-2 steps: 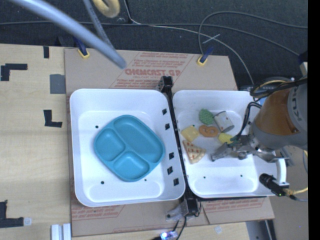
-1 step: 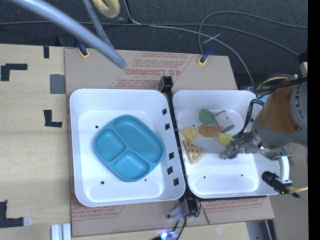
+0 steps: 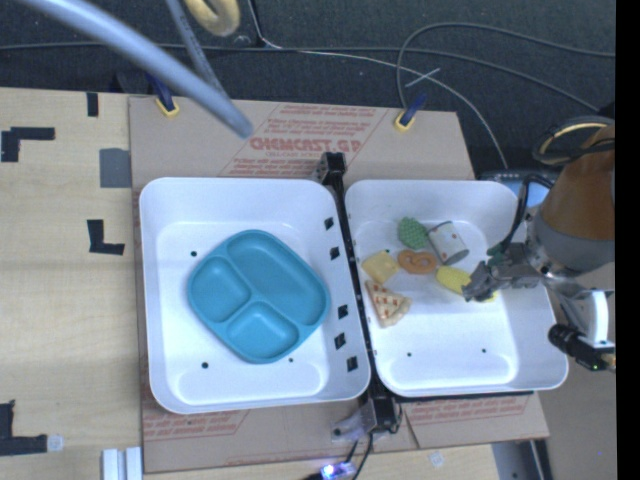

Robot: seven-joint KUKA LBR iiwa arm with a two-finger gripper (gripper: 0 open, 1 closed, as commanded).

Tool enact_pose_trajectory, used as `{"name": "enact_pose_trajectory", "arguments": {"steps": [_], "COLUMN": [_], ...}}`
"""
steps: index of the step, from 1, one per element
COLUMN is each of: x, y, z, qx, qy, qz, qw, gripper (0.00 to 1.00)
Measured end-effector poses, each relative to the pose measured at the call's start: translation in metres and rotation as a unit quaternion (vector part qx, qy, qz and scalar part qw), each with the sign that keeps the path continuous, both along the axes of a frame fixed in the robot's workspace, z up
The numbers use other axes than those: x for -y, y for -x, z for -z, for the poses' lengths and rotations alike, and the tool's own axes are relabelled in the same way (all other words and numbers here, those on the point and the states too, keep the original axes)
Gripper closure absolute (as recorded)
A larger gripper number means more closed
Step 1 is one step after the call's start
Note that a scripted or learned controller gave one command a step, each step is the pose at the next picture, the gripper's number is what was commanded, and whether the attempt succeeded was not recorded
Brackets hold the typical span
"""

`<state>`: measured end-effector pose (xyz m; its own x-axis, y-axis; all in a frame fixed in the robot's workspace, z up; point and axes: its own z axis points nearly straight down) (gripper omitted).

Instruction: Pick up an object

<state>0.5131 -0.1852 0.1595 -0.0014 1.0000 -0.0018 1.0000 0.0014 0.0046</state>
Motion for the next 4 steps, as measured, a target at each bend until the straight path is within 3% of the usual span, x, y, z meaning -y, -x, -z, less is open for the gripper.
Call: {"name": "enact_pose_trajectory", "arguments": {"steps": [2,3,4], "x": [-0.001,-0.001,-0.056], "y": [-0.003,-0.004,-0.004], "z": [-0.106,-0.125,-0.126], "qx": [0.001,-0.002,-0.003], "qy": [0.0004,-0.0005,-0.0014], "qz": [0.0,0.0,-0.002], "qw": [1.0,1.0,1.0], "gripper": [1.0,1.0,1.0]}}
